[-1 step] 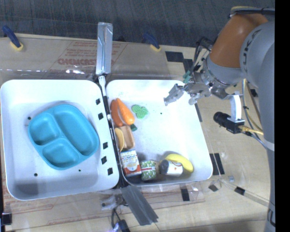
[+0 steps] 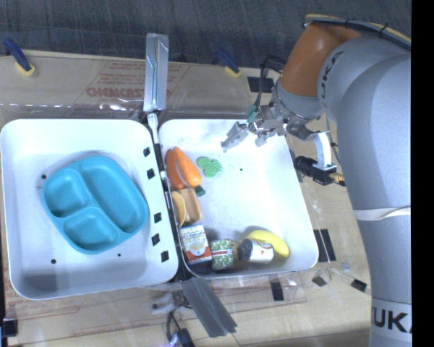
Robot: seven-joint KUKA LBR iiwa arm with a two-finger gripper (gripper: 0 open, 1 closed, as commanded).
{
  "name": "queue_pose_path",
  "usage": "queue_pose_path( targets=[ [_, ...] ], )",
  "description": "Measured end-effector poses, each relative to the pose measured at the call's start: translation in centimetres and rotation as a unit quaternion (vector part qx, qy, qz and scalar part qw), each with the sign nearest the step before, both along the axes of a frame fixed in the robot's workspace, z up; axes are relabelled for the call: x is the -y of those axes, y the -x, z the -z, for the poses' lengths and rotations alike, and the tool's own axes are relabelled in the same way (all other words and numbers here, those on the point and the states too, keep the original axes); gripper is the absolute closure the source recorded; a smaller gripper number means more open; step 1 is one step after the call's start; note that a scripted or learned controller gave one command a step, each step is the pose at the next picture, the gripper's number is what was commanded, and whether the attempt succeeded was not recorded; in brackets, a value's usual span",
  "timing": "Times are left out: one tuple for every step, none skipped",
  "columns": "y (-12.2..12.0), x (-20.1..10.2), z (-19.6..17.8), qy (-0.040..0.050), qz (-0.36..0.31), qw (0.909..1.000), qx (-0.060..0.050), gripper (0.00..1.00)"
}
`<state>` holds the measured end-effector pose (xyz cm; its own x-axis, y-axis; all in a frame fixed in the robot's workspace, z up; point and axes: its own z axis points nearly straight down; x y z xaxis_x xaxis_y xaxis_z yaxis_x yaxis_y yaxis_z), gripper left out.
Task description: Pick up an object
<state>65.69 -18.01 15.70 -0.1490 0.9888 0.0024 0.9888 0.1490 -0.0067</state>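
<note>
Grey rounded arm (image 2: 376, 143) hangs its bare, spread-fingered tool (image 2: 240, 134) above smooth white bin (image 2: 293, 194).

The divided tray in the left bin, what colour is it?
Light blue; the divided tray shows plainly in the camera view, lying in the left bin.

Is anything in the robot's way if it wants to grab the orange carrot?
Nothing visible blocks it. The metal two-finger gripper hangs over bare white floor in the right bin, and the orange toy carrot lies left of it with its top uncovered.
</note>
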Motion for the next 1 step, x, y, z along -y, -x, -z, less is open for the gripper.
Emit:
queue_pose_path(
  targets=[
    [5.05, -4.85, 6.75, 0.0003, -0.039, 0.9992, 0.001, 0.00]
  ],
)
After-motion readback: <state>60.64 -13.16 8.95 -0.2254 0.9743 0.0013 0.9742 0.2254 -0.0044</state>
